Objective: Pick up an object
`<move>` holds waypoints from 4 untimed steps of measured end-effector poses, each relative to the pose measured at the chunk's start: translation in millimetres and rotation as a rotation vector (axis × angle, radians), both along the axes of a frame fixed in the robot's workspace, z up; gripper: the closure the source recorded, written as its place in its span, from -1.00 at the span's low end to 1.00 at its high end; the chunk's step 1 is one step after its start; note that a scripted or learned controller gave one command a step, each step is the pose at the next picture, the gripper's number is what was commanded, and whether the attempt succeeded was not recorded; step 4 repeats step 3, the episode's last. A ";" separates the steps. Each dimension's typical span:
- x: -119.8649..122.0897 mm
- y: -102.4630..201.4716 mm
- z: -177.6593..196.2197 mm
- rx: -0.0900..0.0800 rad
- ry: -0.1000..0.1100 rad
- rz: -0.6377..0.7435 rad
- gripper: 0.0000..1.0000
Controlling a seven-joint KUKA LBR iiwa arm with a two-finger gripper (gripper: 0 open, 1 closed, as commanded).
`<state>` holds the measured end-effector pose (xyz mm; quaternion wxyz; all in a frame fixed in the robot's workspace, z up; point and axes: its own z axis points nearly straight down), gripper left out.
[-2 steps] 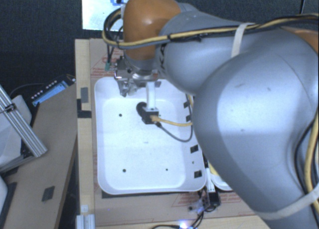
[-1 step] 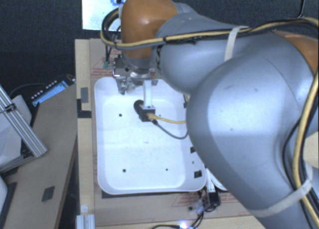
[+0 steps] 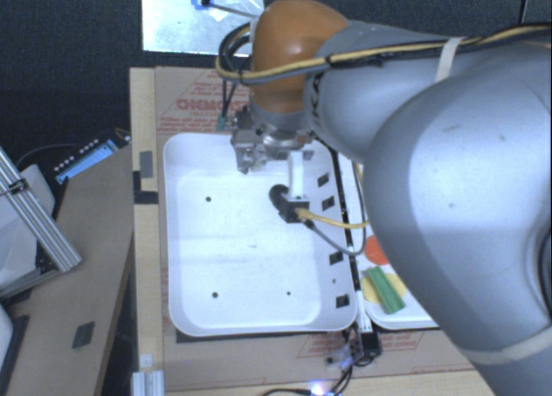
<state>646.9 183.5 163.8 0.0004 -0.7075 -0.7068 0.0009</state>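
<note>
Jaws: can't tell their state. The two-finger gripper (image 3: 256, 154) sits under the orange wrist band (image 3: 293, 36), near the back edge of the left shallow white plastic bin (image 3: 185, 239), and nothing of its working end reads clearly from this angle.

Task progress, my read: no pick confirmed. No object is visible at the gripper. A black fitting with a yellow cable (image 3: 291, 204) hangs just below it; looks like arm hardware, not a target.

Candidate objects sit in the right white bin (image 3: 414, 321), mostly hidden behind the big grey arm body (image 3: 448, 196):
- round orange-red piece (image 3: 377, 250)
- pale yellow block (image 3: 379, 284), touching the next item
- green cylindrical stick (image 3: 390, 296), lying at a slant

All three are near the divider between the bins, well apart from the gripper.

Left to do, as I judge it: essentially everything — move over an object, descend, close, lift. The left bin floor under the gripper is bare white with a few dark dots.
</note>
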 end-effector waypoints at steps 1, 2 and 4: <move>22.7 53.5 -7.7 0.004 -0.007 0.008 1.00; -7.9 -10.8 -12.3 0.000 0.001 0.000 1.00; 17.7 5.6 87.5 0.004 -0.013 0.006 1.00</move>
